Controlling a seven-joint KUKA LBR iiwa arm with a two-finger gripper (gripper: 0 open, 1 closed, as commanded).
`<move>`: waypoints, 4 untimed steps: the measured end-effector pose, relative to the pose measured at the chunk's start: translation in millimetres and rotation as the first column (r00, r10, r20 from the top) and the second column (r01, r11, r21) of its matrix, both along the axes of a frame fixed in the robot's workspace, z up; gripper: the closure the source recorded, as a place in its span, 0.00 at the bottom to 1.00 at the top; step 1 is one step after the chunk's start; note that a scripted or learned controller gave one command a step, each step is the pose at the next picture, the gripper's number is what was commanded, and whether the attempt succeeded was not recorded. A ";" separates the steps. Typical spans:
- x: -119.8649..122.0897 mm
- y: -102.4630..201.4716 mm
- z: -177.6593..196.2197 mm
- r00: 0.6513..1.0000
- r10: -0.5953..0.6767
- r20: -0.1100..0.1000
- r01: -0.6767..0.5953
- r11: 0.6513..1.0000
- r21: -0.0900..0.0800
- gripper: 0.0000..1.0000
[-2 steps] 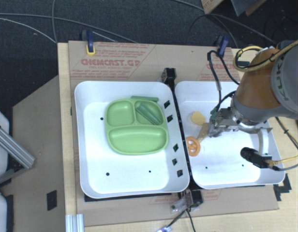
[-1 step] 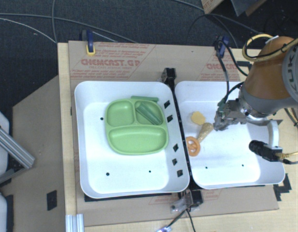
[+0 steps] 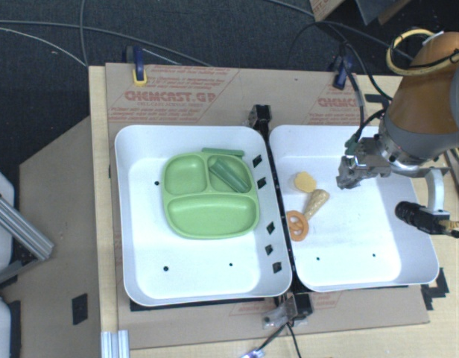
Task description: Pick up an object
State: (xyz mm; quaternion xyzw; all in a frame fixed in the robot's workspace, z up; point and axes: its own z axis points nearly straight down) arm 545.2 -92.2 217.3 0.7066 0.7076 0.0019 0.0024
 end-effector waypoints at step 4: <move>10.8 146.9 19.5 1.000 0.005 -0.007 -0.005 1.000 0.003 1.00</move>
